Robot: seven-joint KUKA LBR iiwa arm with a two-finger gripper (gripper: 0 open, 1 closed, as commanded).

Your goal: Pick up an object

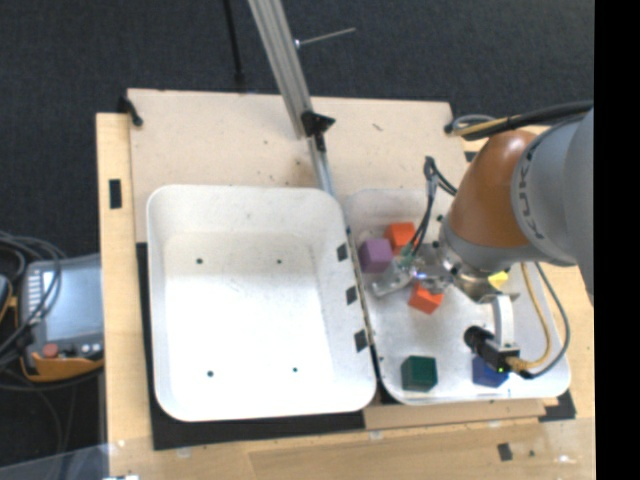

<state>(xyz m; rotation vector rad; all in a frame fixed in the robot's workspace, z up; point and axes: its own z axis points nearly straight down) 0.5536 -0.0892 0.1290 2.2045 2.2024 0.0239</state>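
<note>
Pale wooden tabletop (pixel 220 143) carries two shallow white plastic bins with rounded corners: the left bin (pixel 250 203) lies smooth and faintly speckled, the right bin (pixel 365 203) holds the objects. Grey metal arm with its glossy orange band (pixel 490 193) reaches in from the right, over the middle of the right bin. Its gripper (pixel 415 273) sits low among three small blocks: a matte purple cube (pixel 375 254) to its left, an orange block (pixel 402 235) just beyond it, a red-orange block (pixel 426 299) just nearer. Whether its fingers are apart or together cannot be told.

A dark green cube (pixel 419 372) and a blue block (pixel 488 371) rest near the front wall. Risk, as I judge it: the crowded blocks are hard-edged and light, so a slightly off descent could shove or wedge them rather than seat one cleanly.
</note>
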